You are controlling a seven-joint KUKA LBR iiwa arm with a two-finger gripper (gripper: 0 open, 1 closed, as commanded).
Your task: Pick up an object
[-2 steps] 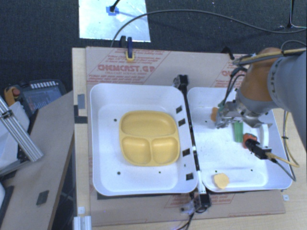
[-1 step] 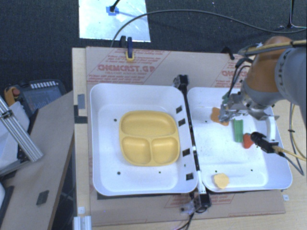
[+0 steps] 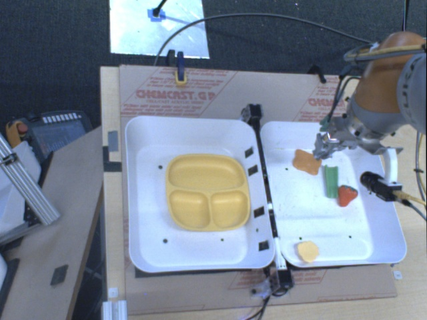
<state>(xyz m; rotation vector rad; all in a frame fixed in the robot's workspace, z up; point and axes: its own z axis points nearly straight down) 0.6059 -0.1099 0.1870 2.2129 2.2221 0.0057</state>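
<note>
Four small items are counted in the right white bin (image 3: 383, 242): one orange chunk (image 3: 307, 162), one green stick (image 3: 331, 181), one red strawberry-like piece (image 3: 347, 195), one pale yellow disc (image 3: 307, 251). One yellow three-compartment plastic tray (image 3: 207, 191) is seen in the left white bin (image 3: 143, 179). The gripper (image 3: 325, 145) is poised just above the orange chunk; its opening cannot be told.

Dark carpet floor (image 3: 53, 45), pale wooden bench (image 3: 73, 199), shiny metal sheet (image 3: 157, 19) behind

The tool (image 3: 325, 147) hangs over the right bin (image 3: 380, 245), just above an orange piece (image 3: 306, 163). A yellow tray (image 3: 203, 192) lies in the left bin (image 3: 143, 199).

Bright even overhead light; soft focus; faint shadows.
</note>
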